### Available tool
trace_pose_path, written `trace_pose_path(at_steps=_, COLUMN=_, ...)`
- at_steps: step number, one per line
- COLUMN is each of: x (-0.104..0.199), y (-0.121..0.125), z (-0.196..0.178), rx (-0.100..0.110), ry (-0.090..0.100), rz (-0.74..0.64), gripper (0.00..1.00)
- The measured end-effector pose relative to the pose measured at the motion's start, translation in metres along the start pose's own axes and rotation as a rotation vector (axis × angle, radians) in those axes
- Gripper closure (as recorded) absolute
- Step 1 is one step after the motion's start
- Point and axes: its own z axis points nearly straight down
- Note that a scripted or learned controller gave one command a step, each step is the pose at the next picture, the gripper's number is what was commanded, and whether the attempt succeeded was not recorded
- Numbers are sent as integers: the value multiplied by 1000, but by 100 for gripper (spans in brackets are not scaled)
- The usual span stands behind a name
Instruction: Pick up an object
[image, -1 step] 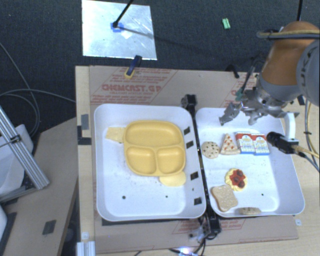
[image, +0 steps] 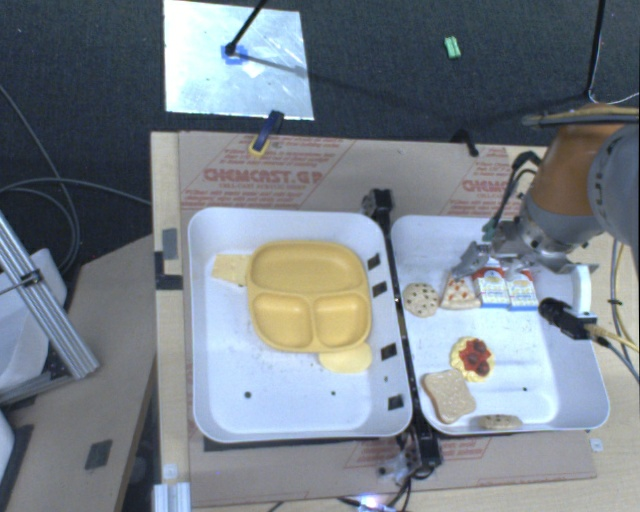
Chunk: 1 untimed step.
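The gripper (image: 487, 262) hangs low in the right bin (image: 570, 400), just above the small cartons (image: 506, 288) beside the pizza slice (image: 458, 293); its grip I cannot tell.

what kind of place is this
Probably a robot grasping test bench: a grey arm reaches over two white bins of toy food, such as a cookie and a yellow tray.

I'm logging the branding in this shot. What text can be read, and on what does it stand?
"CHEMCAST GP": red print on the brown board behind the left bin.
The same red print behind the right bin, cut off by the arm: not readable in full.
Cartons by the hand: print too small to read.
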Motion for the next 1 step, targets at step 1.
trace_pose_path(at_steps=1, x=-43, y=23, z=38, rx=-14, ry=2, rz=-3, gripper=0)
